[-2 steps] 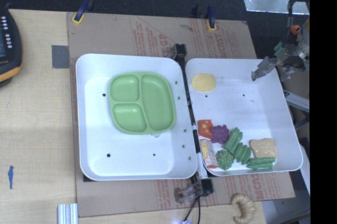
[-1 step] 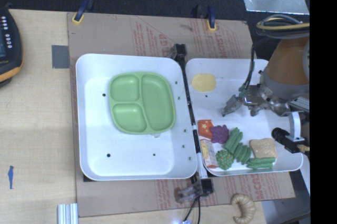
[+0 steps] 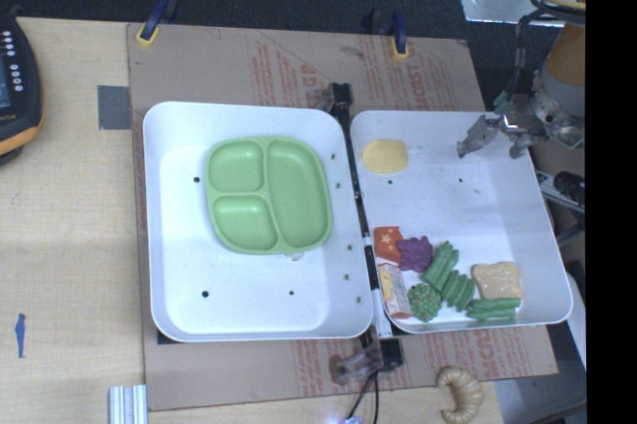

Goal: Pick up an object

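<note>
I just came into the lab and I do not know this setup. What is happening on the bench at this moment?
A robot arm reaches in from the right, and its gripper hangs over the upper right part of the right bin, with open fingers and nothing between them. The toy food lies untouched: a yellow piece near the top left of that bin, and a cluster of pieces along its lower edge. The left bin holds a green divided plate.

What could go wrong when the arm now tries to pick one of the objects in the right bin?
1. The toy foods sit packed together in the right bin's near corner: purple grapes, broccoli, green pea pods, bread slice. A grasp there may catch two or push neighbours away.
2. The yellow round piece looks flat, so fingers may slide over it.
3. The gripper hovers near the far rim; a descent there may meet bare floor.
</note>
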Tool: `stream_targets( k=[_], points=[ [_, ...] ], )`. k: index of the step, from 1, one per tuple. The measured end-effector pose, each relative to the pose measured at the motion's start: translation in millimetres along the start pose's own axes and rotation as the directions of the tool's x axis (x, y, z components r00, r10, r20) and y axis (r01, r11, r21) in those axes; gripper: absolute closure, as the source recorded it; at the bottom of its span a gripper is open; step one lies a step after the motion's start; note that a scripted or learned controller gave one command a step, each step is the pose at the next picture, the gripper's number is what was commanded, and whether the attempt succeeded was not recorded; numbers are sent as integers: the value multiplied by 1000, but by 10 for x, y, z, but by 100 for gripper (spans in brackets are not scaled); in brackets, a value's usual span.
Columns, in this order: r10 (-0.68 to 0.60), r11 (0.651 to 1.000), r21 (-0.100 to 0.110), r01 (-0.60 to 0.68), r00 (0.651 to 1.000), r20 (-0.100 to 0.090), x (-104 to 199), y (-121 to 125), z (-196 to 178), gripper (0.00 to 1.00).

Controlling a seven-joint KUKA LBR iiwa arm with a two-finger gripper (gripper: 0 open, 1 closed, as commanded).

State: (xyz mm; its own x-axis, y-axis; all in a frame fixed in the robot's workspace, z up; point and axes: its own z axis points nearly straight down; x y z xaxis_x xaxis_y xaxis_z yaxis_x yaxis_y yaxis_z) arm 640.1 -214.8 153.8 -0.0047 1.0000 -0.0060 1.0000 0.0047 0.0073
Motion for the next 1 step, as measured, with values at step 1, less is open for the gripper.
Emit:
stream_targets(
  k=[1],
  points=[
    [-6, 1000, 10, 6, 1000, -9, 801, -195, -266, 0]
  ],
)
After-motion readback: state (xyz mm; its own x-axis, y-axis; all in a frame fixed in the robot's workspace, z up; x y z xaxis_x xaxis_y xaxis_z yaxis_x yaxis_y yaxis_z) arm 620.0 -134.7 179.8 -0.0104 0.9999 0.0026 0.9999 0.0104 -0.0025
